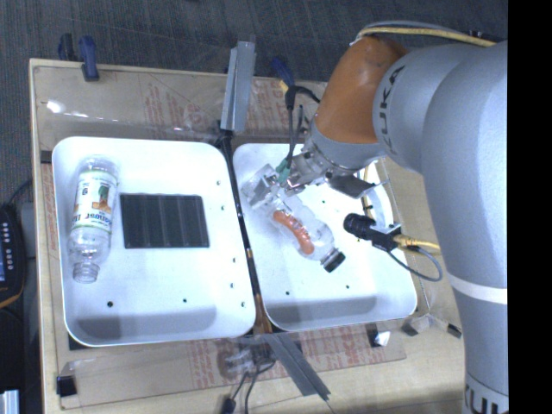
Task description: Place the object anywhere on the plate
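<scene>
A dark grey ribbed rectangular plate (164, 221) lies flat in the middle of the left bin (65, 309). In the right bin (388, 304) a clear plastic bottle (304, 229) with an orange label and a black cap lies on its side, cap toward the lower right. My gripper (274, 181) is low over the upper left of the right bin, right at the bottle's base end. The wrist and orange band hide the bin's far edge behind it.
A second clear bottle (92, 214) with a white and green label lies lengthwise along the left bin's left wall, beside the plate. A raised divider (244, 257) separates the two bins. A black cable connector (373, 229) hangs over the right bin's right side.
</scene>
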You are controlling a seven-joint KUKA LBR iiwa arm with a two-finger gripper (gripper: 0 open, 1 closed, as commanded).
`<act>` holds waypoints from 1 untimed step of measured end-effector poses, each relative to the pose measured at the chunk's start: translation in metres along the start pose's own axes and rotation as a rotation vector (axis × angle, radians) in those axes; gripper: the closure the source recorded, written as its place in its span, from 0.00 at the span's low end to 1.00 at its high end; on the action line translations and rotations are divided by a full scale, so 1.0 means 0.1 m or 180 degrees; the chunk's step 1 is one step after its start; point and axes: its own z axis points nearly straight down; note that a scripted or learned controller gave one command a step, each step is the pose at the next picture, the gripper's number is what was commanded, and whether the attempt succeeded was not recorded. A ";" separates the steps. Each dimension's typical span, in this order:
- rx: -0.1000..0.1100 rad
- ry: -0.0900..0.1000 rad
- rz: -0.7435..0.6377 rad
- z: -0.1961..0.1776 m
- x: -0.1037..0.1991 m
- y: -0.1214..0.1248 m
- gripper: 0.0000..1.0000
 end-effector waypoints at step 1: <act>-0.0005 -0.0006 -0.0421 -0.18 -0.08 -0.37 1.00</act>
